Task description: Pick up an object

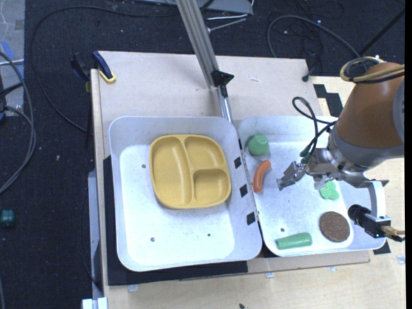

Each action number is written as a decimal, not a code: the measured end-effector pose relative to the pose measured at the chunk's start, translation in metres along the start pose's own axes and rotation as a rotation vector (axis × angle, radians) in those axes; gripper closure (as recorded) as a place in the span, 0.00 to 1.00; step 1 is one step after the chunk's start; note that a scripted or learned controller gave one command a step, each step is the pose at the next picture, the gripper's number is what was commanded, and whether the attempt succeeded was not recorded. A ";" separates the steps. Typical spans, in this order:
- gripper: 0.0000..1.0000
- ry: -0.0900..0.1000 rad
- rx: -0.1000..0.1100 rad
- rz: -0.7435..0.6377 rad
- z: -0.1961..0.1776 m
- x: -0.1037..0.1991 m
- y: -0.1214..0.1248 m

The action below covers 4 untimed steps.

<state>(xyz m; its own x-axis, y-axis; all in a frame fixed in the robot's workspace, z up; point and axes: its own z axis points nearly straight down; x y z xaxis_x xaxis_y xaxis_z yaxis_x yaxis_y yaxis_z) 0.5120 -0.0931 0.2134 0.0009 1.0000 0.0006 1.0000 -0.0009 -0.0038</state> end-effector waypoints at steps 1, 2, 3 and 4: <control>0.00 0.000 0.002 0.001 0.054 -0.002 -0.011; 0.00 0.000 0.001 0.001 0.098 -0.006 -0.009; 1.00 0.000 -0.002 0.001 0.086 -0.005 -0.008; 1.00 -0.002 -0.008 -0.003 0.043 -0.007 -0.004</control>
<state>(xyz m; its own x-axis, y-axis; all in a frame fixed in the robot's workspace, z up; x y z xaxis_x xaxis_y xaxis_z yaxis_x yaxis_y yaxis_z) 0.5077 -0.1006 0.1705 -0.0018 1.0000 -0.0010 1.0000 0.0018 0.0040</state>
